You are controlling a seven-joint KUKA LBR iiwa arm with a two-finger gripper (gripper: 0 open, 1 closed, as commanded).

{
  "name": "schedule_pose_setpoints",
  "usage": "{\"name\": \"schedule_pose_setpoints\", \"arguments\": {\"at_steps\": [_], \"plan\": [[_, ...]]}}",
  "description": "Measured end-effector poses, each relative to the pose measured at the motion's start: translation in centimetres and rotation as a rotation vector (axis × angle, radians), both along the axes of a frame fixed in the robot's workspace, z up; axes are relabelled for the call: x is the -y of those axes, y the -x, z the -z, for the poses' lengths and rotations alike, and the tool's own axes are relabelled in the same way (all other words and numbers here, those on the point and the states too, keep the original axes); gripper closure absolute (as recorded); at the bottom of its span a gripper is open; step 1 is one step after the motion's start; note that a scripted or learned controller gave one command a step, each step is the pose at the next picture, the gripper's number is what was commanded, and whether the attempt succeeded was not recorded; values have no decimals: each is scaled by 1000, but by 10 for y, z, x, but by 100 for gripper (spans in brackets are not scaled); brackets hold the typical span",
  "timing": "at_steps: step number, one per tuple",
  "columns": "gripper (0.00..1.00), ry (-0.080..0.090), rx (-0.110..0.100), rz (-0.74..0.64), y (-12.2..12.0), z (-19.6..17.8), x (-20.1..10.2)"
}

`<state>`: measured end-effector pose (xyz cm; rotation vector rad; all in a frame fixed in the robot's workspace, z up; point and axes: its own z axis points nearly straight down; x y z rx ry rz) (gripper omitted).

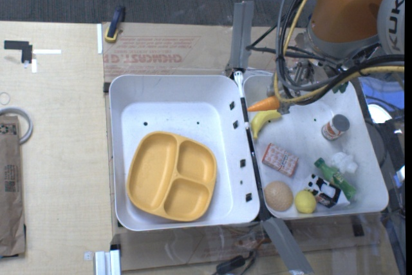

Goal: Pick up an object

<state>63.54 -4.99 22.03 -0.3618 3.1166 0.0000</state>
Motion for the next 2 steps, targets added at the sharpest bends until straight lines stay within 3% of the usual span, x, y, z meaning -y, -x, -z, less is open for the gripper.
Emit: {"name": "schedule_pose_setpoints", "arguments": {"at_steps": [1,2], "plan": [[100,1,-2,-30,-24,-184,55],[100,1,-2,-169,21,-57,57]]}}
